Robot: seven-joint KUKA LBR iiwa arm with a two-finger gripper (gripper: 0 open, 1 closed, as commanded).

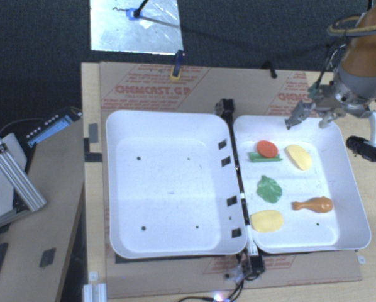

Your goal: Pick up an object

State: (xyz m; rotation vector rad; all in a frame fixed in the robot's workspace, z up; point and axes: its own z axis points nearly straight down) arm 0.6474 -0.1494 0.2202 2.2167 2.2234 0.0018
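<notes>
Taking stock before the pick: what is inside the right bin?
The right bin holds a tomato on a green strip, a yellow piece, lettuce, a drumstick and a yellow chip. Nothing is covered.

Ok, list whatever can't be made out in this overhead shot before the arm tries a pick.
- Arm: cut off by the camera view's right and top edges above the orange band.
- Gripper: fingers spread over the right bin's far rim, tips too small to detail.
- Red object: its underside and the green piece beneath are partly covered.
- Left bin: dark specks too small to identify.
</notes>
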